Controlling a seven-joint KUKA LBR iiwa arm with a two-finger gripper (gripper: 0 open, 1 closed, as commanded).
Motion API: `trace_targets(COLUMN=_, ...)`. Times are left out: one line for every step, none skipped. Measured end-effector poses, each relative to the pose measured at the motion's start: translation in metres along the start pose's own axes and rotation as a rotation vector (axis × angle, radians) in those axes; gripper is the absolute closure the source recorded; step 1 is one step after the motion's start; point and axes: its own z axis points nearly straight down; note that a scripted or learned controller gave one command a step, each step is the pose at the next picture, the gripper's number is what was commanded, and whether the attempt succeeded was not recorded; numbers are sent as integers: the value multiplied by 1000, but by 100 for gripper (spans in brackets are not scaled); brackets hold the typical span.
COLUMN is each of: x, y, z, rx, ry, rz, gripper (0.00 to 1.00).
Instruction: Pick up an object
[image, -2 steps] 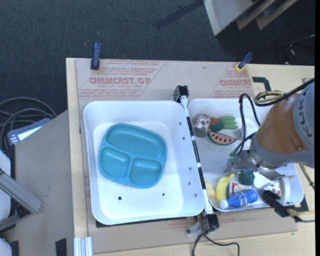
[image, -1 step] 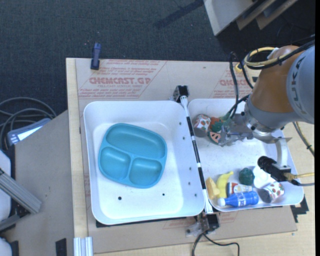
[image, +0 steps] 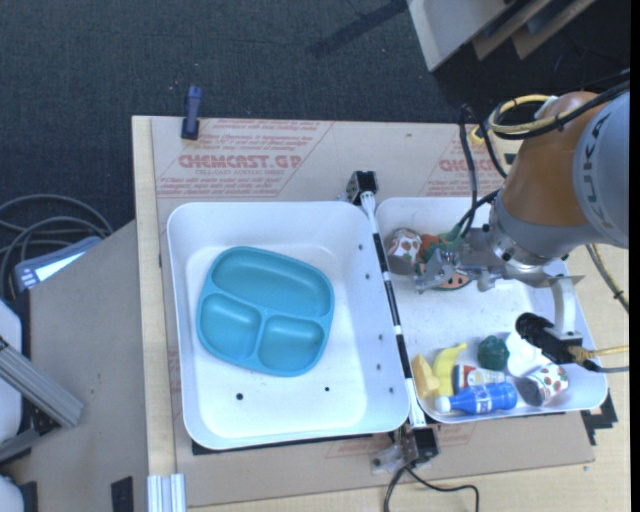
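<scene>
Camera view looks down at a slant on the worktop (image: 250, 150), where two white bins sit side by side. The left bin (image: 200, 400) carries a blue divided plate (image: 265, 310) lying flat near its middle, its rounded sections facing up. The right bin (image: 480, 215) holds the small things, most of them crowded into the near corner, likely because they slide and gather there: a blue bottle (image: 482, 401), a yellow piece (image: 445, 360), a dark green ball (image: 492, 351), and a patterned cup (image: 549, 381). The bottle lies on its side with its long axis running roughly left to right along the near wall.

The arm (image: 560, 170) reaches in from the right and the pincer (image: 440, 268) sits low in the far left part of the right bin, right beside a small patterned toy (image: 403, 246) against the dividing wall. Whether the pincer is spread or closed cannot be told; clutter hides it. Nothing is clearly gripped. The toy looks like the likeliest target, judging from how close it lies.
</scene>
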Motion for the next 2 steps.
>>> trace_targets(x=-87, y=24, z=100, rx=1, ry=-1, rz=2, gripper=0)
trace_targets(x=-71, y=-35, z=100, rx=1, ry=1, rz=2, gripper=0)
